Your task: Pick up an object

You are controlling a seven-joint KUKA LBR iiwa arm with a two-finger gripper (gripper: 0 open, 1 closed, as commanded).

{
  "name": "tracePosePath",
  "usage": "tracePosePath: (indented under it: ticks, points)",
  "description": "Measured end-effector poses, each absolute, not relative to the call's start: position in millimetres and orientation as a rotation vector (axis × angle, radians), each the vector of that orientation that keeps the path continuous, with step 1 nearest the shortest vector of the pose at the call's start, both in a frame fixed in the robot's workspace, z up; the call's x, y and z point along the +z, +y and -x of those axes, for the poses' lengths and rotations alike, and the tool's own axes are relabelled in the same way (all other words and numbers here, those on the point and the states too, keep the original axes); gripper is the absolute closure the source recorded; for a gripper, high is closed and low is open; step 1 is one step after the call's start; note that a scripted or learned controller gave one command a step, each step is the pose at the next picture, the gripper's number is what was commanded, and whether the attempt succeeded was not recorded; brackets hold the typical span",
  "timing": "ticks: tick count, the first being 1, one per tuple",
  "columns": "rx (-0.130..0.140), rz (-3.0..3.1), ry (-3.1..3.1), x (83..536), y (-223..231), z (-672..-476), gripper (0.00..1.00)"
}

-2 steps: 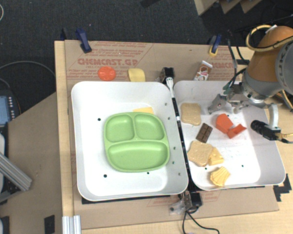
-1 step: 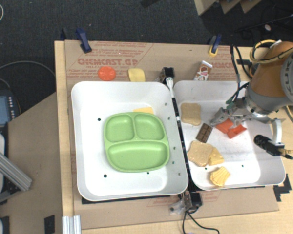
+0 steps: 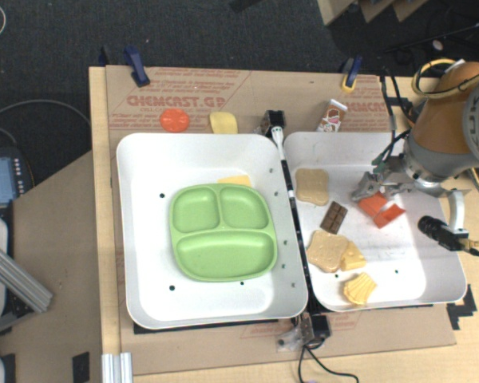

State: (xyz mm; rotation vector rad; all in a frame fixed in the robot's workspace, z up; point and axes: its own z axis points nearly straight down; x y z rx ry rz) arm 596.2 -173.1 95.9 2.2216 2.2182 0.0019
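My gripper point(image 3: 375, 187) hangs low over the right bin point(image 3: 431, 282), at its upper right part, under the grey arm with the orange band point(image 3: 445, 122). A red block point(image 3: 381, 209) lies in the bin directly below and slightly in front of the gripper, close to it or touching it. Left of it lie a tan bread slice point(image 3: 311, 186) and a small brown chocolate bar point(image 3: 333, 216). Nearer the front sit a piece of toast point(image 3: 326, 250), a yellow cheese wedge point(image 3: 354, 258) and a yellow ridged chip point(image 3: 359, 288).
The left bin point(image 3: 140, 174) holds a green divided plate point(image 3: 222, 231) with a pale yellow piece point(image 3: 235, 180) behind it. On the cardboard behind the bins lie an orange disc point(image 3: 174, 120), a yellow lump point(image 3: 223, 123) and a small carton point(image 3: 332, 116).
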Motion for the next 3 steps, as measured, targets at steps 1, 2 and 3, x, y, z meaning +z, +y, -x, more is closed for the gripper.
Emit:
tracePosePath:
  ticks: [1,2,3]
  points:
    - [0.003,-2.216,2.222,87.0,-121.8,-590.1,1.00]
    - [0.009,-2.212,2.224,191.0,-72.1,-555.9,1.00]
    - [0.007,-2.212,2.227,240.3,-12.1,-526.0,1.00]
